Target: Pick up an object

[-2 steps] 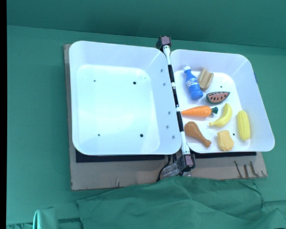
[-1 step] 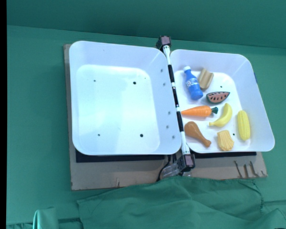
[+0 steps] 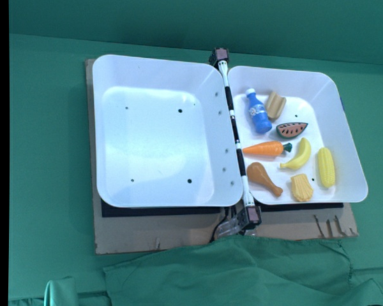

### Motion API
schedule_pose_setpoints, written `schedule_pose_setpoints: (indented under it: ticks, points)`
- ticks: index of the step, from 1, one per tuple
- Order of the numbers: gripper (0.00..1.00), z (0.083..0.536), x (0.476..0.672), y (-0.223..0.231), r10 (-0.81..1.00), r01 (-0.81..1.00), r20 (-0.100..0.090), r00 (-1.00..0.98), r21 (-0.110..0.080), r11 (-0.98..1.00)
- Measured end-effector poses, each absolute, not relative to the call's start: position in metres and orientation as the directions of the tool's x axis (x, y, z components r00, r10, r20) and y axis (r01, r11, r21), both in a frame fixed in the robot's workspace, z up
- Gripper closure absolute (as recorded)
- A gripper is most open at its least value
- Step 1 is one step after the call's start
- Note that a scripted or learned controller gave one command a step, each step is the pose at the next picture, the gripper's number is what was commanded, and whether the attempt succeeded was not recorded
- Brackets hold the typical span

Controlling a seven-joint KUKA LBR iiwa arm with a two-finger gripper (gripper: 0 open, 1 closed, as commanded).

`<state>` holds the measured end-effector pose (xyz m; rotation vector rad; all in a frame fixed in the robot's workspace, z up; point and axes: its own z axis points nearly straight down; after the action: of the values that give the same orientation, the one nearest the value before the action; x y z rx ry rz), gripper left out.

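- Every candidate for picking lies in the right bin (image 3: 345, 142); the left bin (image 3: 108, 107) sits just beside it, across the rod (image 3: 233, 129) where the two meet
- Far part of the right bin: a blue bottle (image 3: 258, 111) with its cap pointing far, and a bread roll (image 3: 276, 105) just to its right
- Middle: a watermelon slice (image 3: 292, 130), and nearer a carrot (image 3: 267, 149) lying left to right with its green top pointing right, next to a banana (image 3: 298, 155)
- Near part: a drumstick (image 3: 263, 176), a pale yellow piece (image 3: 300, 188) and a corn cob (image 3: 325, 167)
- The corn cob is furthest right, so I judge it closest to the side the arm reaches in from; its long axis runs near to far, so the jaws would best close across it left to right
- It lies apart from its neighbours, so there is room either side for a clean descent
- Whether the jaws are open or closed I cannot tell; nothing is lifted from the bin yet
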<state>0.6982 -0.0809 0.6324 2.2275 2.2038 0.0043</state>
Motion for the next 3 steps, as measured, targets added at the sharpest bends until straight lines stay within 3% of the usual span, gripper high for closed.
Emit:
schedule_pose_setpoints:
  ticks: [1, 2, 3]
  points:
    - [0.00, 0.634, 0.672, -0.019, 1.000, 1.000, 0.001, -0.002, 0.003, 0.002]
    - [0.00, 0.632, 0.699, 0.092, 1.000, 1.000, 0.002, -0.007, 0.010, 0.007]
    - [0.00, 0.633, 0.699, 0.072, 1.000, 1.000, -0.001, 0.004, 0.005, -0.004]
